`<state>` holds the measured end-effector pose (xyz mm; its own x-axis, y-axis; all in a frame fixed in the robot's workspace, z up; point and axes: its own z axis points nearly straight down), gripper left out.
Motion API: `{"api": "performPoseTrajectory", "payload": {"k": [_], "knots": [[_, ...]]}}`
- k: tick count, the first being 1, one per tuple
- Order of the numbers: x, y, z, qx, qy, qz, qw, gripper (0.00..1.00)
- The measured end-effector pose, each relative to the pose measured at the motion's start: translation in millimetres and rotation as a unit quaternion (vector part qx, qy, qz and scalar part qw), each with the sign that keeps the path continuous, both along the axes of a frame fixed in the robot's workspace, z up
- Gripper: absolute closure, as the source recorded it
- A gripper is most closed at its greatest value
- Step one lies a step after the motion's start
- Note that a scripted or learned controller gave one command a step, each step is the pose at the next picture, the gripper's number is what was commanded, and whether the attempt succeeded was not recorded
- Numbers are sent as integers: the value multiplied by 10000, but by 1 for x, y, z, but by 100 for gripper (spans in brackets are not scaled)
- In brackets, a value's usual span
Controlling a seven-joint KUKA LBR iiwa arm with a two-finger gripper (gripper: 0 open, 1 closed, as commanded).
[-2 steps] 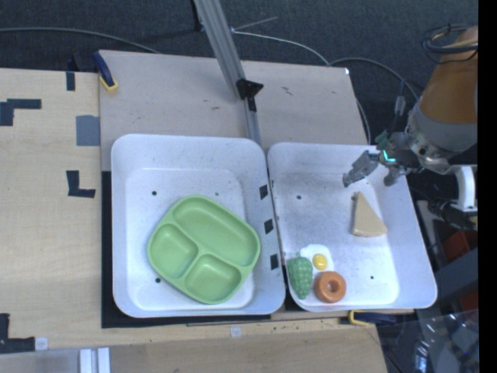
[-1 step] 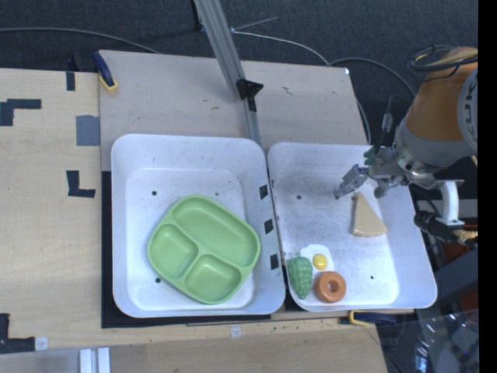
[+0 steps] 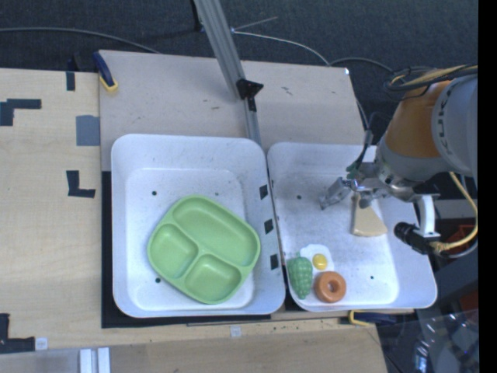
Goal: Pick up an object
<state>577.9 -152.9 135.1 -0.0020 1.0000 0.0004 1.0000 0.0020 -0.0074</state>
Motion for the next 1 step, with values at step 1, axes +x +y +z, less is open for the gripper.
{"api": "performPoseTrajectory", "payload": {"k": [1], "knots": [[0, 0, -48, -13, -33, -2, 10000, 0]]}}
